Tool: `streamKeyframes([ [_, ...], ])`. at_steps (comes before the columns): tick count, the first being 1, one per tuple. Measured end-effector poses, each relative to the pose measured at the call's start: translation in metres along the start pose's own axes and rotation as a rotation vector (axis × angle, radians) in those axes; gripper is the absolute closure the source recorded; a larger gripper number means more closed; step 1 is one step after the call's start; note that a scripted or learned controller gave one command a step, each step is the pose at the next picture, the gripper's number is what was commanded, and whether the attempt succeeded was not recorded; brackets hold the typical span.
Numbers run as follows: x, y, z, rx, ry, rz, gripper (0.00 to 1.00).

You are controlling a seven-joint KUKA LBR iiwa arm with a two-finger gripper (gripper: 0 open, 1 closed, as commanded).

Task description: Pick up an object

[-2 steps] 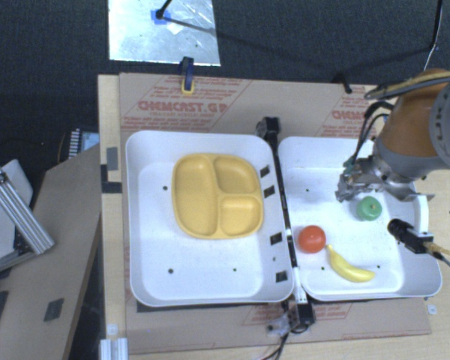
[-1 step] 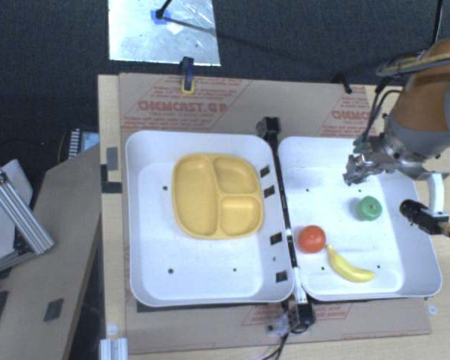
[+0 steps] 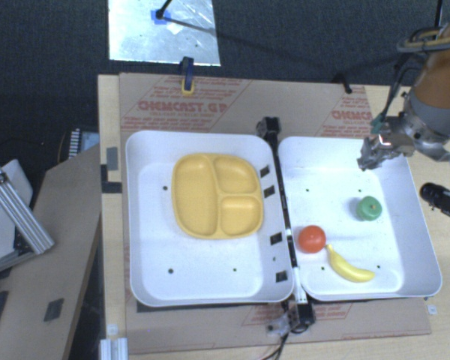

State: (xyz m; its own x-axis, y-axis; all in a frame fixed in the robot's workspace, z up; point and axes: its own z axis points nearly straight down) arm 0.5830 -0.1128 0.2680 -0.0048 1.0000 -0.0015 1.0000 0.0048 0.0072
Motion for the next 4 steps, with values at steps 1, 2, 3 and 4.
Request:
streamKeyframes([
  [1, 0.052, -0.013, 0.015, 0.007, 0.003, -0.003, 1.00],
  [2, 0.111, -0.020, 0.012, 0.005, 0.003, -0.005, 1.00],
  [3, 0.170, -0.024, 0.025, 0.006, 0.002, -0.003, 1.00],
  [4, 0.219, -0.042, 0.024, 0.007, 0.003, -0.005, 1.00],
])
